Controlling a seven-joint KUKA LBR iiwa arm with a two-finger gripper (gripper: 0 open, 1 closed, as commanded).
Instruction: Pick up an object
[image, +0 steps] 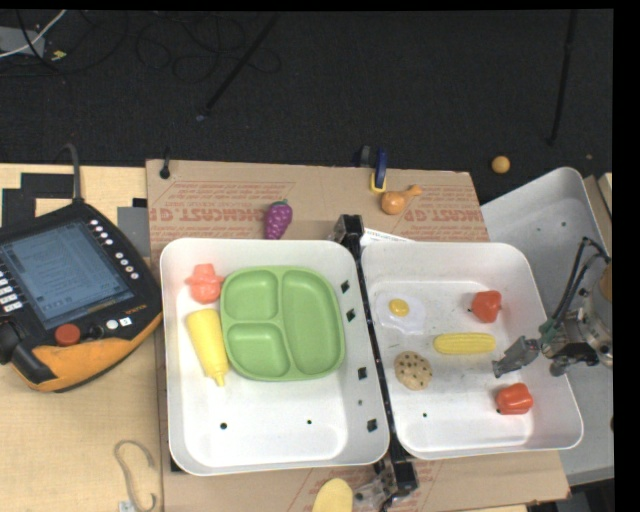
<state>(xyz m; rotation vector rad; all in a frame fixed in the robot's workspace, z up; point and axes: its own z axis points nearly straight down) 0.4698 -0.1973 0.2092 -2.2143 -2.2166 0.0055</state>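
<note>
- Red is the colour of the two nearest candidates: a red pepper (514, 399) lies in the right bin (560, 432), just below and slightly left of the hand (520, 356), and a second red piece (485, 306) lies toward the far side of that bin, up and to the left of the hand.
- Hand state: the hand sits at the right edge of the right bin, low over its floor. No object is seen between its fingers; whether they are open or closed cannot be told at this resolution.
- Yellow corn cob (464, 344) lies just left of the hand, long axis running left to right, with its right end pointing at the hand.
- Judgement: the cob and the near red pepper are the closest targets. For the cob, a grip across its short width suits it best.
- Other items in the right bin: a brown cookie (413, 370) and a fried egg (400, 309), both farther left and well apart from the hand.
- Left bin (260, 440) holds a green divided plate (281, 324), a yellow bottle (208, 343) and an orange piece (203, 284).
- Obstruction: nothing stands between the hand and the near targets. The bin's right wall is close to the hand.
</note>
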